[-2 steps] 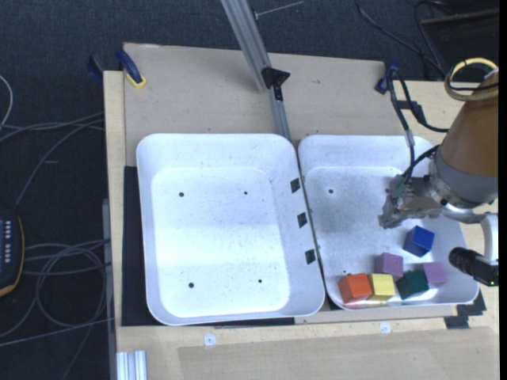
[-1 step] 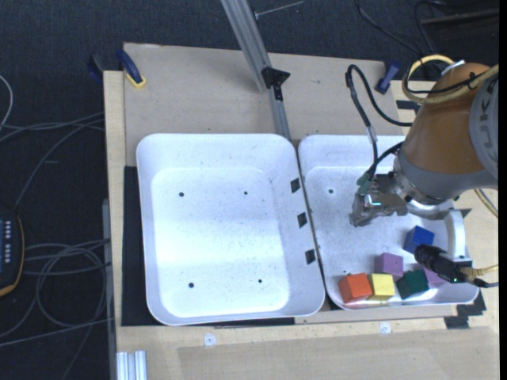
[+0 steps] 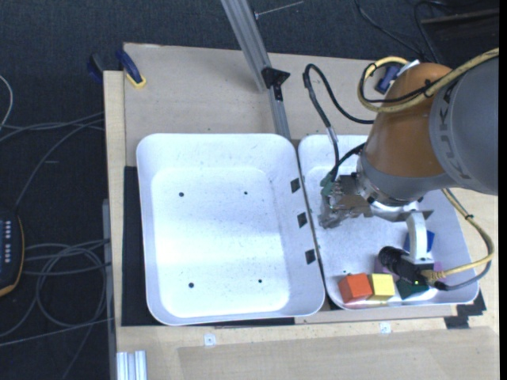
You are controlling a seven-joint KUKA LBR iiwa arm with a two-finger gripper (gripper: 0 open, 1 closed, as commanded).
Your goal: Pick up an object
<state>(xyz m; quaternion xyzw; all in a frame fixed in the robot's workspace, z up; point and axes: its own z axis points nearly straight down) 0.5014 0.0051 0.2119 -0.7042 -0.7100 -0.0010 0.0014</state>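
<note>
While the gripper hangs low in the right bin, grip unreadable, blocks crowd its near corner, awaiting pickup.

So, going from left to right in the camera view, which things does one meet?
Left bin → tool → orange block → yellow block → green block.

An orange block, yellow block and green block lie touching in a row along the right bin's near edge.
</note>
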